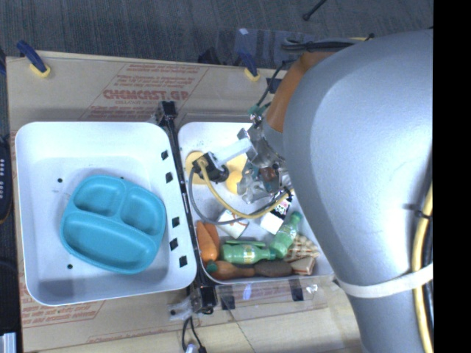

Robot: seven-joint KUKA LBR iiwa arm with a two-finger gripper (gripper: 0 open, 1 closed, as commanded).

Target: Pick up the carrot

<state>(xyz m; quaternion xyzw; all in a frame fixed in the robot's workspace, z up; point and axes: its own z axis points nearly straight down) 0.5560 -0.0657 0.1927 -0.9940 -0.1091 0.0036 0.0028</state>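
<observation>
Nearest the camera, along the front wall of the right bin (243, 289), the carrot (208, 242) lies against the left corner, touching a green bottle (247, 254) and a brown item below it. A second green bottle (287, 235) leans just beside. Farther back my gripper (259, 176) hangs over a yellow object, apart from the carrot; whether it is released or clenched I cannot tell. Crowding is my worry: closing there could catch the bottle or bin wall instead. The left bin (29, 197) holds a blue divided plate (112, 223).
</observation>
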